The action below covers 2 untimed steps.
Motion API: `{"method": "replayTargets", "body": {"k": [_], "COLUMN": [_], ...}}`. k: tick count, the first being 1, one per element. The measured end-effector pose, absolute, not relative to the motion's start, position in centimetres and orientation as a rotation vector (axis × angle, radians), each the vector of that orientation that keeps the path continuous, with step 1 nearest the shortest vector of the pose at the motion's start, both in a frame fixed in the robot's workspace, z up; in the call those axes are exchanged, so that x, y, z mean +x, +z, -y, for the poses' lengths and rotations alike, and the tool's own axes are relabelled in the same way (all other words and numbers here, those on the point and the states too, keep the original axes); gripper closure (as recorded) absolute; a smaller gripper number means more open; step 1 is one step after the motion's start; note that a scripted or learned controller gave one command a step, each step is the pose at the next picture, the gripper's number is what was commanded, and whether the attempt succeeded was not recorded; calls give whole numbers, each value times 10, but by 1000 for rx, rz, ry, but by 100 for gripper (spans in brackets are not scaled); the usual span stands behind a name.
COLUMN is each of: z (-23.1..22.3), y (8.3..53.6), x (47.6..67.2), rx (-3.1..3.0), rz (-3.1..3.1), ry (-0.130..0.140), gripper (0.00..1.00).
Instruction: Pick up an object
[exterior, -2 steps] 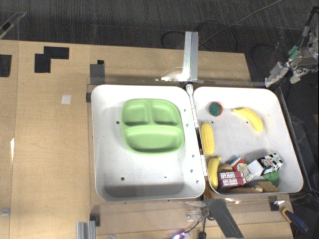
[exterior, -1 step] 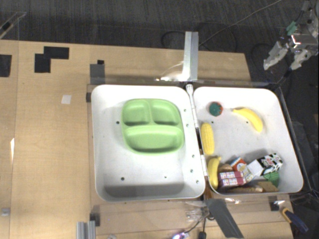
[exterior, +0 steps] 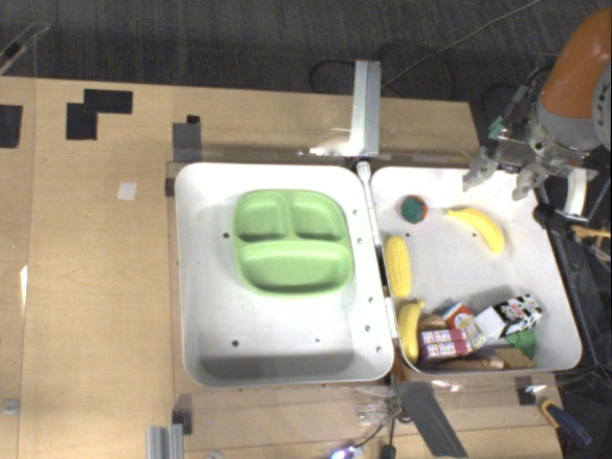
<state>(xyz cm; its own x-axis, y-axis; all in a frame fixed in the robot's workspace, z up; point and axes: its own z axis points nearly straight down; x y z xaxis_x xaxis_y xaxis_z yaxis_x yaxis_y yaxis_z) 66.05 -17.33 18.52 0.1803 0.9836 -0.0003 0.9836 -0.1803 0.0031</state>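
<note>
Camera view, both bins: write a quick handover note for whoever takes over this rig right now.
End effector: open, nothing between its fingers, over the far right corner of the right bin.
Right bin: banana nearest the end effector, green ball left of it, corn cob along the left wall, a second yellow piece below the cob, and a pile of small boxes at the near edge.
Left bin: green divided plate.
Done: nothing picked up yet.
Left: choose an object, probably the banana, grasp and lift it.
</note>
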Motion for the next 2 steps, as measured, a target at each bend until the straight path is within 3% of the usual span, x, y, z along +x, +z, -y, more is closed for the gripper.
{"method": "replayTargets", "body": {"k": [1, 2], "z": [172, 172], "y": [198, 198], "x": [663, 663], "rx": [2400, 2399], "rz": [-2015, -2016], "ry": [7, 7], "gripper": [100, 0]}}
